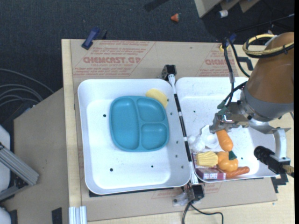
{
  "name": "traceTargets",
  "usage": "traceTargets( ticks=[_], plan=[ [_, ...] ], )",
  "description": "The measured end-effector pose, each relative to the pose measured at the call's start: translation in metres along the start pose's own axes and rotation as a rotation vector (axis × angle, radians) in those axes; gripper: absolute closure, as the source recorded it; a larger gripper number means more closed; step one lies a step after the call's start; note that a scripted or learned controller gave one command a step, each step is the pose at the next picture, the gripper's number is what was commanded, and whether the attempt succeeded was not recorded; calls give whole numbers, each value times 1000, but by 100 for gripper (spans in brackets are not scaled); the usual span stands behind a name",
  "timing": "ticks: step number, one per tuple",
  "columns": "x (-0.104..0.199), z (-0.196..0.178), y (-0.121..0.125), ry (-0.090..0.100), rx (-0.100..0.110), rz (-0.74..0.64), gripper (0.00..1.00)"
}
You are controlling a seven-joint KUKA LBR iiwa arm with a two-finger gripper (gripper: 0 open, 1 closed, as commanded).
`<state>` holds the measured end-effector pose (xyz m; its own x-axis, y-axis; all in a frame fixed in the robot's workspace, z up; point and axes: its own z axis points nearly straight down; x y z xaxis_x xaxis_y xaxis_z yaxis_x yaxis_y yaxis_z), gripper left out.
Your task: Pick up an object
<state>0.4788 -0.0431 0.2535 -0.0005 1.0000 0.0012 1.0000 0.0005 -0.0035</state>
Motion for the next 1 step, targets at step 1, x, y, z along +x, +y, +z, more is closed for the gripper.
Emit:
traceTargets(
  ticks=[1],
  plan=[
    [19, 3, 6, -1, -2, 1, 100]
  ],
)
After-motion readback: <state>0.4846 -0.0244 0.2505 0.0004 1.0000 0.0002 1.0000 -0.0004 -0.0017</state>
